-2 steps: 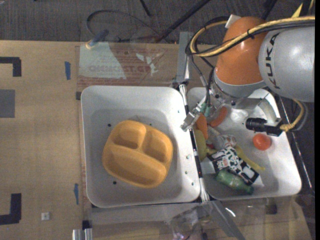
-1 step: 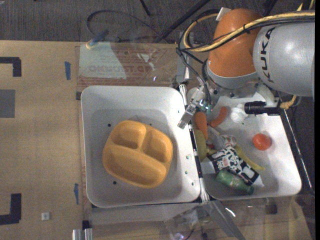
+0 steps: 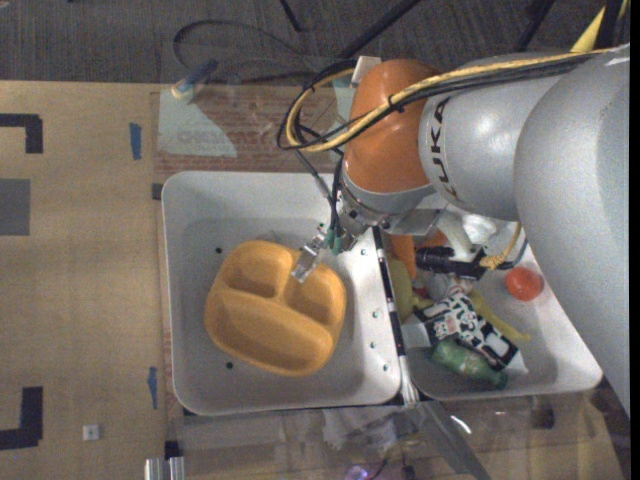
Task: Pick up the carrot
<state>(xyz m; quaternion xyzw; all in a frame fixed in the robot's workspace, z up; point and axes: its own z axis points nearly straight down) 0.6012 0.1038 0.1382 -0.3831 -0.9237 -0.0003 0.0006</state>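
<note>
In the right bin (image 3: 560,353), an orange piece (image 3: 404,251) shows just under the arm's wrist; it looks like the carrot, and most of it is hidden by the arm. My gripper (image 3: 310,258) hangs over the left bin (image 3: 185,228), its tip just above the far right rim of a yellow-orange divided plate (image 3: 275,308). I see nothing held at its tip. The carrot lies to the right of the gripper, across the wall between the two bins.
The right bin also holds a red tomato-like ball (image 3: 523,284), a long yellow piece (image 3: 400,286), a black-and-white packet (image 3: 468,326) and a green item (image 3: 462,360). The grey arm (image 3: 520,138) covers the right bin's far part. The wooden bench (image 3: 80,268) lies to the left.
</note>
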